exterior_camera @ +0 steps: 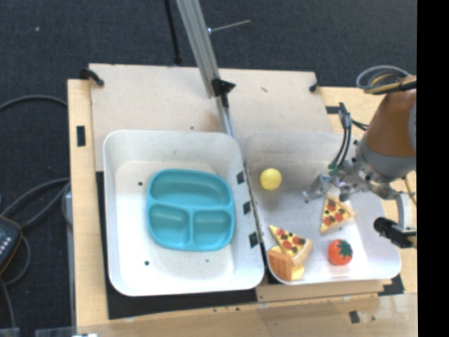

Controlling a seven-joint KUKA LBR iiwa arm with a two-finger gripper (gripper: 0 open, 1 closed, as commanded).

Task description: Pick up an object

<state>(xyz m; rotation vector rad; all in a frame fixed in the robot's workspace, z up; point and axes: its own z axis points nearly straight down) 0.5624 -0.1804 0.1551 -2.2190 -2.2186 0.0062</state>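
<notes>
Right bin (295, 149) holds a pizza slice (335, 214) just below the hand (330, 186), apparently released, grasping nothing.

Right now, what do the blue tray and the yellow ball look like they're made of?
The blue tray looks like moulded plastic: one even turquoise colour, rounded compartments, a soft sheen. The yellow ball looks smooth and matte, probably plastic or foam; it is too small to tell which.
</notes>
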